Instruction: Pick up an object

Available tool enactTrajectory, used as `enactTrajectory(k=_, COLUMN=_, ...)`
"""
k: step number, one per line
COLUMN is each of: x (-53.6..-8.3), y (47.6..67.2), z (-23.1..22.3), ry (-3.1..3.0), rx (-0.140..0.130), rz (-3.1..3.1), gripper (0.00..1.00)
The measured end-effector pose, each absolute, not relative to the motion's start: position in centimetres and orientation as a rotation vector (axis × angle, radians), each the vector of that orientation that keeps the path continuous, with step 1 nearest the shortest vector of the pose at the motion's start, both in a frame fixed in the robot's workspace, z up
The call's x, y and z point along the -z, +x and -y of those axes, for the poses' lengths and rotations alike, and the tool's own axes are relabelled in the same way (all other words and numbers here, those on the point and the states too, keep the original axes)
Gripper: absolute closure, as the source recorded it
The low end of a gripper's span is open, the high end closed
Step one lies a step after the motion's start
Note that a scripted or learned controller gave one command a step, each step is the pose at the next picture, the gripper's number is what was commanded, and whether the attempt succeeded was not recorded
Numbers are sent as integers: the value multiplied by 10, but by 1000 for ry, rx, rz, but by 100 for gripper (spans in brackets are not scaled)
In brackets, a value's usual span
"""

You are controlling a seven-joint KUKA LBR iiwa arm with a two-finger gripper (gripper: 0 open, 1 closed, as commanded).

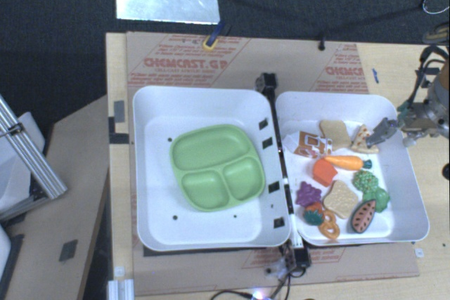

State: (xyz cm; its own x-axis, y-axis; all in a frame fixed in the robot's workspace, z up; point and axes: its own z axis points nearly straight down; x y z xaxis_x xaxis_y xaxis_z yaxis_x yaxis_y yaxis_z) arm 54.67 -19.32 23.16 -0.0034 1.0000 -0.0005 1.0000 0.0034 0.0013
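Toy foods point(342, 183), gripper point(386, 129) above right bin point(415, 200)

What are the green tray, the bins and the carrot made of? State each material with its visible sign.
Green tray: likely molded plastic, matte, uniform color with rounded compartments.
Left bin and right bin: probably thin formed plastic, smooth white with soft sheen.
Carrot: seemingly toy plastic or rubber, flat saturated orange; too small to confirm.

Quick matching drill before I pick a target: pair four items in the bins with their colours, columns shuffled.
Things:
1. divided tray
2. carrot
3. grapes
4. broccoli

Colours:
A. purple
B. dark green
C. light green
D. orange

Pairs: 1-C, 2-D, 3-A, 4-B

The divided tray lies in the left bin; the other three lie in the right bin.
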Motion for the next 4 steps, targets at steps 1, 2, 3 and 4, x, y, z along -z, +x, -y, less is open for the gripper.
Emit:
enactTrajectory(k=1, x=-174, y=554, z=197, ry=2222, rx=2, rz=-2225, gripper=0)
enactTrajectory(k=2, x=-121, y=564, z=191, ry=2217, rx=0, rz=-2228, gripper=0)
enactTrajectory(k=3, x=-90, y=569, z=190, ry=2213, rx=-17, rz=-2219, gripper=0)
enactTrajectory(k=4, x=-106, y=573, z=190, ry=2203, rx=-27, rz=-2214, gripper=100)
